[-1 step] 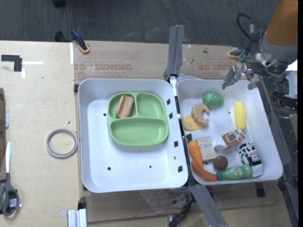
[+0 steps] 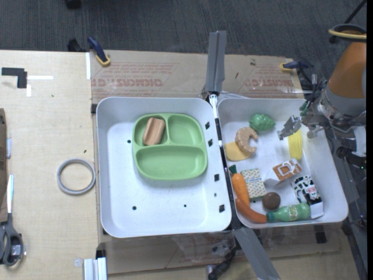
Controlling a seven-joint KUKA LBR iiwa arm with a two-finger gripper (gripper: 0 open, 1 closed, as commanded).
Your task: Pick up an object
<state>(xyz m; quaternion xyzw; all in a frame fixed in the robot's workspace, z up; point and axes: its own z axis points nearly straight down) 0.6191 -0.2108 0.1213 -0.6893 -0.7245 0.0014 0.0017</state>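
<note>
Jaws (image 2: 289, 128) over toy-filled right bin (image 2: 338, 174), green tray (image 2: 171, 165) left

Grey arm (image 2: 344, 107) with orange band (image 2: 349, 69), dark cables, small metallic jaws.

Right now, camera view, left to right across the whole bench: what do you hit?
Scissors → tape ring → bread roll in the green divided plate → carrot → green bottle → claw
</note>
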